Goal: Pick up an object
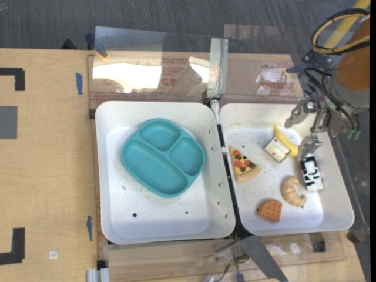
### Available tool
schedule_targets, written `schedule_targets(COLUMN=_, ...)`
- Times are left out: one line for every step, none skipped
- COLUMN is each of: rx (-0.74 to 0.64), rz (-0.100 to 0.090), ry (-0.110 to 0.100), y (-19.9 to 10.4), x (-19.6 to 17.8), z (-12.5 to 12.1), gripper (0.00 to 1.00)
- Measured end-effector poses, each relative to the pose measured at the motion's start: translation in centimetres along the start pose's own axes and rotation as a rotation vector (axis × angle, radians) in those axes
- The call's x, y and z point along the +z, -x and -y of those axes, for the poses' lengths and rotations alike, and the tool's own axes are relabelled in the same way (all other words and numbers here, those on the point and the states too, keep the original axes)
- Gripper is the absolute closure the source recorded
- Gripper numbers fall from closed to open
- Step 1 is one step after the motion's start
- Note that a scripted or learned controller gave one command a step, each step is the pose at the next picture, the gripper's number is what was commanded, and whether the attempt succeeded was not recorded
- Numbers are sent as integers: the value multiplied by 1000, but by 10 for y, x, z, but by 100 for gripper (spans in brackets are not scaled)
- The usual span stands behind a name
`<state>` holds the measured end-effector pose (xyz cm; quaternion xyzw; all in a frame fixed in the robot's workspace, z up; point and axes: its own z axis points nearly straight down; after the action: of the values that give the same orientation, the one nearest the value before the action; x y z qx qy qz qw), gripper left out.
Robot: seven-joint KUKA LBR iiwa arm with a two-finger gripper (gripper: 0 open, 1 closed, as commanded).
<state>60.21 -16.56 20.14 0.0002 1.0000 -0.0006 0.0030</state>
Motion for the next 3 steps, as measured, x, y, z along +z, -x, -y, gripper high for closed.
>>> schedule_targets(rx=-113, rz=-11, ry=5, y=19, x=104, z=-43, gripper=0)
schedule_targets(rx=-112, rz=9, ry=-2, y=25, x=85, z=-41, gripper=100)
schedule_targets(rx=-61, rz=10, ry=-3, y=30, x=0, z=-1, gripper=100)
